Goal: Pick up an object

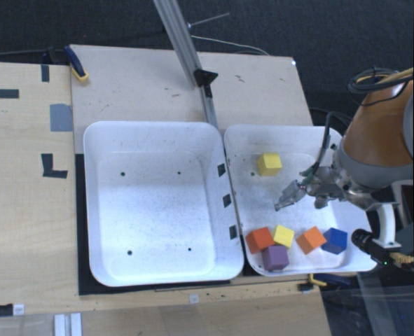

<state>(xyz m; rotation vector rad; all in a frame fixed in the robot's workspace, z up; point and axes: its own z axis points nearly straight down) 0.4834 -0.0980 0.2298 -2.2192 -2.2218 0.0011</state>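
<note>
end effector point(291, 196) | over right bin point(245, 142) | arm tilted leftward

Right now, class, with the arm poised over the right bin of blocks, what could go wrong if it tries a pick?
1. The orange cube, small yellow cube and purple cube sit bunched together, so the gripper may nudge neighbours or grab two.
2. The blue cube lies near the right bin's rim, which could obstruct a descent.

Six blocks lie in the right bin point(238, 142), one point(270, 164) apart behind five clustered point(275, 257) in front.
</note>
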